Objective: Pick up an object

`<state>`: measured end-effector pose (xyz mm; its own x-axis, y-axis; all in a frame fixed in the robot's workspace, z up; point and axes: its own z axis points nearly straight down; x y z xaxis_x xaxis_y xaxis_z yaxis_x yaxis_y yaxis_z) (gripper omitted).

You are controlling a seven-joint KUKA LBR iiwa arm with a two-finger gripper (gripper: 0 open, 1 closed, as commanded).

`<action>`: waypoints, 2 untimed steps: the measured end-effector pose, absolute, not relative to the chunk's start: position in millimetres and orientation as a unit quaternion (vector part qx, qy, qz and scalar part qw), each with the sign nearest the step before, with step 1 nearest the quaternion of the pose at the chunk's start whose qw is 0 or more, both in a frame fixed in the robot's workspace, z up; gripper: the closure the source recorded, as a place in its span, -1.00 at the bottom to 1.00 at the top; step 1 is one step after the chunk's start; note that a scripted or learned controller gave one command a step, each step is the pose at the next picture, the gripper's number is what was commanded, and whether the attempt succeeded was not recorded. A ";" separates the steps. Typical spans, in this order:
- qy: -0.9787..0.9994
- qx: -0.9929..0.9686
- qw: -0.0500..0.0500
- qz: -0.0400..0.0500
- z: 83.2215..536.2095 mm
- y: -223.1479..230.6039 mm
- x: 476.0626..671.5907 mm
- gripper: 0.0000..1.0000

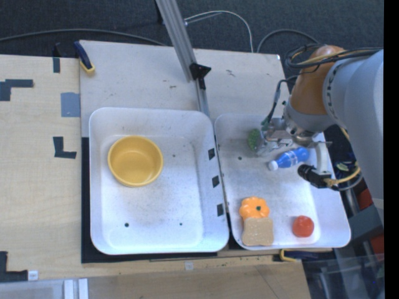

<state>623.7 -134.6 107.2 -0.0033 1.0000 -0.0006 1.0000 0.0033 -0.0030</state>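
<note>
Hovering low over the far end of the right white shallow bin (330,229), the claw (274,139) sits between a small green leafy-looking item (253,139) and a small clear plastic bottle with a blue label (290,159) lying on its side — cannot tell whether the claw is clenched or released, and nothing is visibly in its grip. Likely target is one of those two, judging by where the claw is; the green item is just beside it, the bottle just below it in view. My guess: the bottle is light, stiff and slick, and will roll if nudged — take it across the body mid-length, not at the cap. The green thing is too small to read; probably light and soft. Near end of the same bin holds an orange pumpkin-shaped toy (254,207) touching a tan bread-slice-like block (257,232), with a red round tomato-like toy (303,226) apart from them. A yellow plastic bowl (135,160) sits in the left white bin (187,229) on the surface.
</note>
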 end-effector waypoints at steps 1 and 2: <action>-0.708 -0.707 -0.001 -0.001 150.0 -136.6 626.9 1.00; -0.708 -0.707 -0.002 -0.001 203.3 -136.5 627.9 1.00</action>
